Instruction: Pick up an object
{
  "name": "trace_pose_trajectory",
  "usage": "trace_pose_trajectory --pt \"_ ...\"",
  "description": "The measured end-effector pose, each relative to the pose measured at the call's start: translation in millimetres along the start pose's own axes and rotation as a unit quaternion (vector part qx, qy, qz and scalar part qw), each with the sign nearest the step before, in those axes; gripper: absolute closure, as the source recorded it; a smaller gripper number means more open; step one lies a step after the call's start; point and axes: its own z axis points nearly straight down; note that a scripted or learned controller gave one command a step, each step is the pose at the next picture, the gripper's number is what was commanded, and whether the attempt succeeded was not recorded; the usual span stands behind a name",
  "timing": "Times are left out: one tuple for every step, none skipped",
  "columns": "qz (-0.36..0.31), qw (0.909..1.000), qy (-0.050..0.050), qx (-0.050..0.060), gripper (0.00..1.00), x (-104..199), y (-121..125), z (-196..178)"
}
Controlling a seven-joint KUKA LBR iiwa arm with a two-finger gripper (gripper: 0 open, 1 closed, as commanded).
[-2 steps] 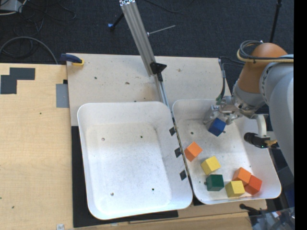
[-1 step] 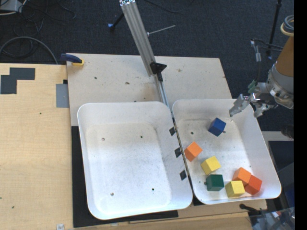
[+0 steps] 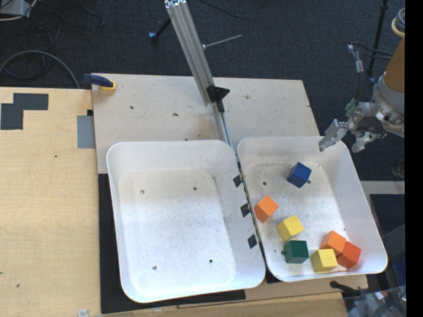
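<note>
Arm waiting at the right edge of the frame, above the right bin's far corner.

The gripper (image 3: 348, 136) is hanging with its fingers spread and nothing between them, though the view there is small and I am judging partly by the gap. The nearest block, the blue cube (image 3: 299, 174), is sitting in the right bin (image 3: 370, 203) below and to the left of the gripper, apart from it; the orange cube (image 3: 266, 208) and yellow cube (image 3: 290, 228) are lying farther toward the bottom of the frame.

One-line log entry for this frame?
gripper: open, above right bin far-right corner | held: nothing | nearest: blue cube | stage: pre-grasp
</note>
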Motion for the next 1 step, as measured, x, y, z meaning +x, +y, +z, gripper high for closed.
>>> trace_pose_trajectory --pt "-0.001 1.0 -0.001 -0.003 0.0 -7.9 -24.7 -225.3"
